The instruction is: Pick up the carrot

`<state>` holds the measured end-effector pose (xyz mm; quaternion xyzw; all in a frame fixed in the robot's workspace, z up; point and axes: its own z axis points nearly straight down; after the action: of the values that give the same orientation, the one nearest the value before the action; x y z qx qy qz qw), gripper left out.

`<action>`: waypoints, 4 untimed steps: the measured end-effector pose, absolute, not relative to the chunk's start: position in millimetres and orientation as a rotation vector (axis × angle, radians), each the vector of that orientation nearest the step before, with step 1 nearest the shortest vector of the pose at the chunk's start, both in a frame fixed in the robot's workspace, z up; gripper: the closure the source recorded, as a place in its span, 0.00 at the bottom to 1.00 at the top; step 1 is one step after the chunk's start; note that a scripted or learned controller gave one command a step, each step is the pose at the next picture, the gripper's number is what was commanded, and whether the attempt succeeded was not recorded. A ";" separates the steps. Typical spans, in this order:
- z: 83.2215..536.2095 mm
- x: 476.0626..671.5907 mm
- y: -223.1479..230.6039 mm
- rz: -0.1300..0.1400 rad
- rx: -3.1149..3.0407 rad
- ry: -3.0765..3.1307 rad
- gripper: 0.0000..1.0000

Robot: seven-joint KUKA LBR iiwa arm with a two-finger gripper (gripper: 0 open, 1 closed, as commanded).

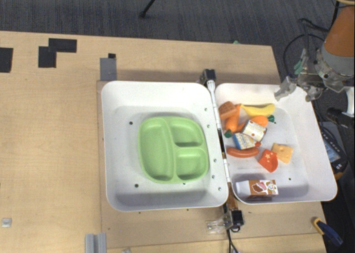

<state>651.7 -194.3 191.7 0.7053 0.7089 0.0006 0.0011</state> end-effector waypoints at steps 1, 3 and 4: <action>110.2 670.0 -133.3 0.004 2.040 2.385 0.00; 86.3 619.6 -94.3 0.002 1.981 2.428 0.00; 135.6 587.3 -114.5 0.002 1.666 2.660 0.00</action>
<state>587.3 -114.5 135.6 0.5309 0.8474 0.0006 0.0015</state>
